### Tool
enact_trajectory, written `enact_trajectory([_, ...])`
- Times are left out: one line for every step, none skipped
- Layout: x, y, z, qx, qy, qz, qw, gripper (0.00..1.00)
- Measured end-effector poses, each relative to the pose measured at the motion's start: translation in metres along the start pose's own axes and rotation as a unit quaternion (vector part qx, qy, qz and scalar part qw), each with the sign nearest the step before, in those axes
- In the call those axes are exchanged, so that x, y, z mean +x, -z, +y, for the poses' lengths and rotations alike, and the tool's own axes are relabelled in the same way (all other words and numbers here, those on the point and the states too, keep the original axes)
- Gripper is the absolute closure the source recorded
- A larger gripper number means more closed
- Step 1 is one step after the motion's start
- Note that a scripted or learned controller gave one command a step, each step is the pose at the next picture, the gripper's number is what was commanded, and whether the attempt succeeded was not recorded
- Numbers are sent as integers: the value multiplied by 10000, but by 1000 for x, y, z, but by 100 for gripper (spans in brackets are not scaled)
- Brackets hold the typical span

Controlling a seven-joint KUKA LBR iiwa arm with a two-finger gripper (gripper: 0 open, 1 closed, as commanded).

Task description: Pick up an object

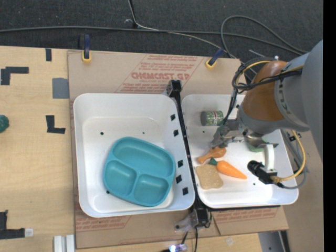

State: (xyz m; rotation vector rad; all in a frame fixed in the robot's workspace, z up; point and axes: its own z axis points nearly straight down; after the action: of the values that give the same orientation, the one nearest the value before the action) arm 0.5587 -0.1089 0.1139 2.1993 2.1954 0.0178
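Camera view shows the tool (223, 135) lowered just above the small orange carrot-shaped piece (212, 154), likely to grasp it; I cannot tell its state, beside the larger orange toy carrot (231, 169).

Plastic bins on cardboard and wood

Glossy white plastic bins (84, 140); smooth matt teal plastic tray (139, 171); brown printed cardboard sheet (152, 72); pale wood bench (31, 167); rough-looking tan bread slice (209, 177); smooth orange carrot (231, 169).
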Motion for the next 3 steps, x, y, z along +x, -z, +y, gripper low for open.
enact_trajectory([3,42,0,155,15,82,9998,100])
enact_trajectory([10,100,6,144,19,76,9999,100])
enact_trajectory([10,141,8,145,15,76,9999,100])
